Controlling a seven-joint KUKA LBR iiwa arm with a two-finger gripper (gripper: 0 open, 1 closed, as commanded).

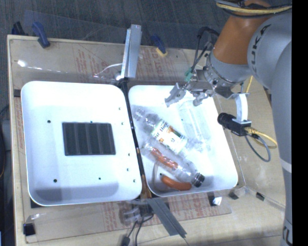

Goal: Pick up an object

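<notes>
Seen from above at a slant: a wooden worktop (66, 224) with two shallow white bins side by side. Left bin (36, 137) with a dark ribbed rectangular panel (89, 138) on its floor. Right bin (227, 163) with a heap of clear plastic things. Among them, a clear bottle with a white, green and orange label (167, 135), lying on its side near the middle of this bin. Just beside it, toward the near edge, a second clear bottle with orange contents and a dark cap (174, 165), also lying down, the cap pointing to the near right corner. Under it, at the near wall, an orange curved piece (175, 183). To the right of the labelled bottle, a crumpled clear plastic container (195, 119), hard to make out against the white floor.

Reaching in from the right, the grey arm with its orange band (236, 40). At its end, the claw (186, 96), over the far part of the right bin, fingers spread apart, nothing between them. One fingertip (170, 99) above the far edge of the heap, the other close to the top of the crumpled container; touching or not, impossible to tell. Blue clamps (41, 35) on the far edge of the worktop, and an upright grey metal bar (131, 50) standing between the two bins at the far side
</notes>
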